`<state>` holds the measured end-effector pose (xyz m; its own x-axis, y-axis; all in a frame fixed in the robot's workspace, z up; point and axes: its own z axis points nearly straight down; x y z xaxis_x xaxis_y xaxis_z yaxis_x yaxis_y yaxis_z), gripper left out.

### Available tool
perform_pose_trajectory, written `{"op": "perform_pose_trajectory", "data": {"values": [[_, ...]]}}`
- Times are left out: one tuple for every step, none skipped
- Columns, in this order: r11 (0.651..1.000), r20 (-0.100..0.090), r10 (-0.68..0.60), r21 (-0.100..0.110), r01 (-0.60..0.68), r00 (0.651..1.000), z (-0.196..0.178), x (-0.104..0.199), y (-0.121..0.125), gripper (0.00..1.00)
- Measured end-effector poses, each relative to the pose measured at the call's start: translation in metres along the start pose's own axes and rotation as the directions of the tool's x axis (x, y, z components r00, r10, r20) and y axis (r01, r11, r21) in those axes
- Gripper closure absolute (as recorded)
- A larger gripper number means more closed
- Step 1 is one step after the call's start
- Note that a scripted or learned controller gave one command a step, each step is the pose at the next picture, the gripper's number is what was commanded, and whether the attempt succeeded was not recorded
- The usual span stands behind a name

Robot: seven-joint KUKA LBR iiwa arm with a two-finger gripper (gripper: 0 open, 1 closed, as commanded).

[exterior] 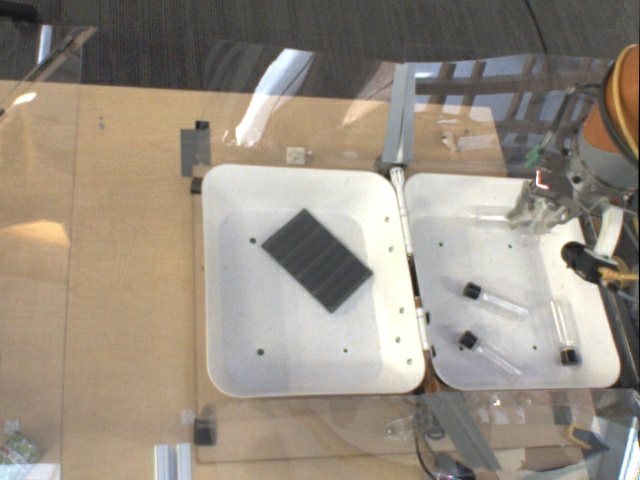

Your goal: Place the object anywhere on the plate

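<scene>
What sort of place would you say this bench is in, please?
Probably a robotics lab test cell: two shallow white bins on a wooden bench, clear black-capped tubes, and a grey arm's gripper.

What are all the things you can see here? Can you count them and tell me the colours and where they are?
bins: 2, white, shallow, side by side on the bench.
plate: 1, dark grey, ridged and rectangular, turned at an angle in the middle of the left bin.
tubes: 4, clear; three have black caps and lie in the lower half of the right bin, one lies near that bin's top by the gripper, its cap too faint to tell.
bench: 1, light wood, under both bins.
arm: 1, grey with an orange band, at the right edge.
gripper: 1, metallic, over the top right of the right bin.
</scene>
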<state>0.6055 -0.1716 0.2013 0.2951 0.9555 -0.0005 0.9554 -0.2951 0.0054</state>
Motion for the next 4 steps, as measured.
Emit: {"op": "perform_pose_trajectory", "data": {"values": [[0.994,-0.002,-0.113,0.003,0.113,0.994,0.025,0.056,-0.041,1.00],[0.988,-0.002,-0.152,0.001,0.152,0.988,0.016,0.085,-0.075,1.00],[0.977,-0.003,-0.214,0.002,0.214,0.977,0.016,0.129,-0.104,1.00],[0.939,-0.003,-0.343,0.002,0.343,0.939,0.016,0.171,-0.131,1.00]]}}
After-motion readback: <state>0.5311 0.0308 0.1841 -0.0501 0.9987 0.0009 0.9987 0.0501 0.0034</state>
